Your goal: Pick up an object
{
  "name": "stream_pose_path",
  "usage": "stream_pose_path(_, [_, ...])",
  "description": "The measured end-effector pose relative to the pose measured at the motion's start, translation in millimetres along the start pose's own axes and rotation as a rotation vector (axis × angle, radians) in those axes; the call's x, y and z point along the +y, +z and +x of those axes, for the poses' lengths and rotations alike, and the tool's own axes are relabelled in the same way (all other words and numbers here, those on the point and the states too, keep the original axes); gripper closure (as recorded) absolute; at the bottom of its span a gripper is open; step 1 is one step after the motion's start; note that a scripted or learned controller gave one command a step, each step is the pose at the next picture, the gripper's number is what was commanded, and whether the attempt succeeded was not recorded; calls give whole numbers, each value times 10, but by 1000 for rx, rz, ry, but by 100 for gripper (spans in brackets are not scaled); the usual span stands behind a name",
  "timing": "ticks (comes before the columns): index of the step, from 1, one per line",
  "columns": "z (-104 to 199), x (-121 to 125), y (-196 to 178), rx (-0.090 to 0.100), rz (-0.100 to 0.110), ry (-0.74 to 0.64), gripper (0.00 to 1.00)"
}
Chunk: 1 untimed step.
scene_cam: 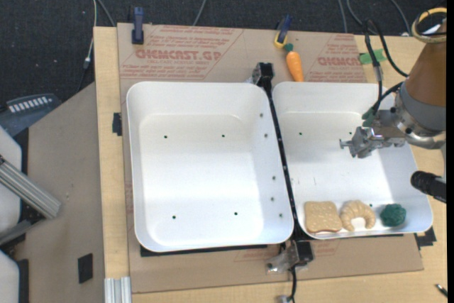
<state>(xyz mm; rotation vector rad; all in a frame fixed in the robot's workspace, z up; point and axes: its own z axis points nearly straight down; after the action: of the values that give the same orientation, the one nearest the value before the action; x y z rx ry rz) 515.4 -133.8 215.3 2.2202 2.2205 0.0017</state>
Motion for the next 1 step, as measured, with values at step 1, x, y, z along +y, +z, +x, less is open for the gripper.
stream_pose_path(1, [472, 181, -116, 0, 0, -3, 100])
